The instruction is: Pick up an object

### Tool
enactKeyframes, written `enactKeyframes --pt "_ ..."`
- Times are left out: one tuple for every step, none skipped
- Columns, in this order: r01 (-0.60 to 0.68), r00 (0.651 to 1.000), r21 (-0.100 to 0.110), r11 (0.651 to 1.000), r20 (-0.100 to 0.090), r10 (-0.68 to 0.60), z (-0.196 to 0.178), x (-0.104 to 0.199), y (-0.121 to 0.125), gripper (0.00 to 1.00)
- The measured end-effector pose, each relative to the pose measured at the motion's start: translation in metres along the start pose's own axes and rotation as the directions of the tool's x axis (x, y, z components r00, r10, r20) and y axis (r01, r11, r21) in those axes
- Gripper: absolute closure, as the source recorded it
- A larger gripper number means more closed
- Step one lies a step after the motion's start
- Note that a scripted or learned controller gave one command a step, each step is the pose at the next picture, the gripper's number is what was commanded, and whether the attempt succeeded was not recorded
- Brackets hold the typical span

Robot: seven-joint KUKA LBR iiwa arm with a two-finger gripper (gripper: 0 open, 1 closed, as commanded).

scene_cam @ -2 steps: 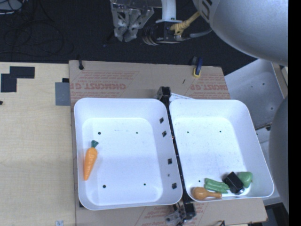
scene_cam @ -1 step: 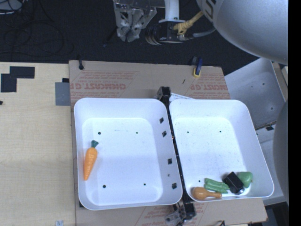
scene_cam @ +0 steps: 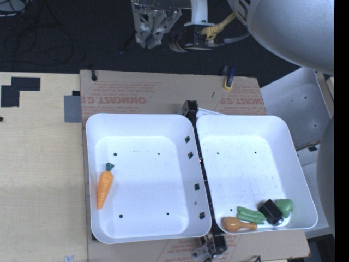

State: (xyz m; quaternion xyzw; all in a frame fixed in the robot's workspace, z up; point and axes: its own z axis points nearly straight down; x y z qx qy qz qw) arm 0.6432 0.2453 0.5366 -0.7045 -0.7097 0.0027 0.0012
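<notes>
While the pincer (scene_cam: 156, 26) hangs far above, its state untellable, clustered toys (scene_cam: 260, 214) in the right bin's (scene_cam: 305, 192) near corner risk a fumbled grasp.

A sheet of brown cardboard (scene_cam: 163, 94) with red printed lettering lay flat on the pale wooden table (scene_cam: 38, 173), under both bins. A small blue and yellow clip (scene_cam: 229, 78) sat at the cardboard's far edge, right of centre. On the table's left side were black patches (scene_cam: 19, 89) and a grey square (scene_cam: 71, 108) just beside the cardboard. Beyond the table, black cables (scene_cam: 38, 15) trailed across a dark floor. A grey panel (scene_cam: 302, 100) with small holes stood at a slant to the right of the bins.
</notes>
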Motion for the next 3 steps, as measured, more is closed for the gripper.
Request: enactKeyframes --pt "-0.009 1.000 0.015 1.000 0.006 0.009 0.165 -0.002 0.000 1.00" --pt "-0.008 1.000 -0.007 1.000 -0.003 0.008 0.100 -0.008 -0.011 1.00" --pt "-0.003 1.000 -0.012 1.000 -0.004 0.003 -0.007 -0.001 0.001 1.00"
